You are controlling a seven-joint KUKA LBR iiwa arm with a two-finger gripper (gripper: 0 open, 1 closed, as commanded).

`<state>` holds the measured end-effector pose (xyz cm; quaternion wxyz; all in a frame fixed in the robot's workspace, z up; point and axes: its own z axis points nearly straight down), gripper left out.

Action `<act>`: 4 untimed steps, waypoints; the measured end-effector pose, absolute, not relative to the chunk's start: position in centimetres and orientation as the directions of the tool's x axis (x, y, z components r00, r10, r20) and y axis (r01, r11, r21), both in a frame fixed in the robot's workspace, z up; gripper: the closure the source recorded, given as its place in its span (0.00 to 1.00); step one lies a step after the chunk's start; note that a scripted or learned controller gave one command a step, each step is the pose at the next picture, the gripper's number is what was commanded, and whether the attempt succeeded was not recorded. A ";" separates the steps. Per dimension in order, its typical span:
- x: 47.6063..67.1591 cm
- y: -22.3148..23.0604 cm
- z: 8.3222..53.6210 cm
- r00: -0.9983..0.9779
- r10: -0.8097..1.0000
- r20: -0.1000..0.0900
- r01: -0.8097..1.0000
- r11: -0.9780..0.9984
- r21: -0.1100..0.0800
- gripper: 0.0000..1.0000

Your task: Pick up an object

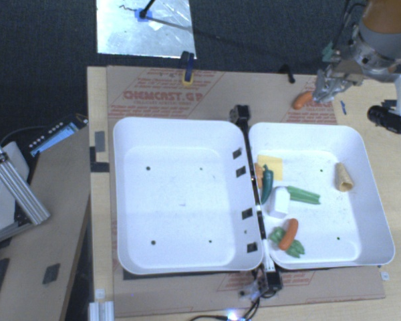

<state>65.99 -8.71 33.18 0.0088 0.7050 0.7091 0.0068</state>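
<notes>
My gripper (319, 96) hangs over the cardboard just beyond the far rim of the right bin (361, 146). A small orange piece (302, 101) sticks out to the left of the fingertips, with its right end pinched between them. Inside the right bin lie a yellow block (269, 164), a dark green pepper (267, 179), a white piece (279, 202), a green bean pod (302, 194), a tan roll (344, 176) and an orange carrot (289, 232) with green leaves (293, 248).
The left bin (180, 192) sits beside the right one, joined by a black hinge strip (254, 192). A shiny sheet (144, 19) lies at the back left. A yellow and blue clamp (186, 69) stands at the cardboard's far edge.
</notes>
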 end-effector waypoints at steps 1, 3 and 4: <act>65.9 -8.7 33.2 -0.010 1.000 -0.002 1.000 0.010 0.008 1.00; 66.0 -8.6 35.4 -0.019 1.000 -0.005 1.000 0.020 0.014 1.00; 61.2 -5.1 30.9 -0.007 1.000 0.001 1.000 0.007 -0.005 1.00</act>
